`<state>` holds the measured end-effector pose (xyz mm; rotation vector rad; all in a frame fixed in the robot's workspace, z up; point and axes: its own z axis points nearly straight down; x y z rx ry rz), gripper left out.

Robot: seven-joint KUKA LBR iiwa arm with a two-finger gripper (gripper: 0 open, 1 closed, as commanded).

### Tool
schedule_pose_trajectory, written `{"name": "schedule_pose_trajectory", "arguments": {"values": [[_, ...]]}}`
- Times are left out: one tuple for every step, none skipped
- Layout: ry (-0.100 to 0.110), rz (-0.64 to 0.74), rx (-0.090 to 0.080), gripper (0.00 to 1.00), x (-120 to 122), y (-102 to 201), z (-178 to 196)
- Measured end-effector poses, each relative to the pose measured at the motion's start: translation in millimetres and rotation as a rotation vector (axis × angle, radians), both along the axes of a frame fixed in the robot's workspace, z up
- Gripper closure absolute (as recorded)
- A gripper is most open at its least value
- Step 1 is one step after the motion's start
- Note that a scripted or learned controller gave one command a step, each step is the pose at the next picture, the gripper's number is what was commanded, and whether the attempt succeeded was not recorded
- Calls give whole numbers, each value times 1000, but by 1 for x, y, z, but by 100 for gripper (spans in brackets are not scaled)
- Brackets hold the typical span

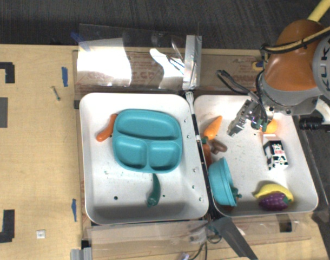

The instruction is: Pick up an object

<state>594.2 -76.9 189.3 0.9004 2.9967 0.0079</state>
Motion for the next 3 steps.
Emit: {"name": "schedule_pose_trajectory", "arguments": {"values": [[4, -188, 0, 100, -47, -22, -99], [-3, -226, 0, 100, 64, -26, 39], [3, -277, 1, 100, 64, 16, 78]]}}
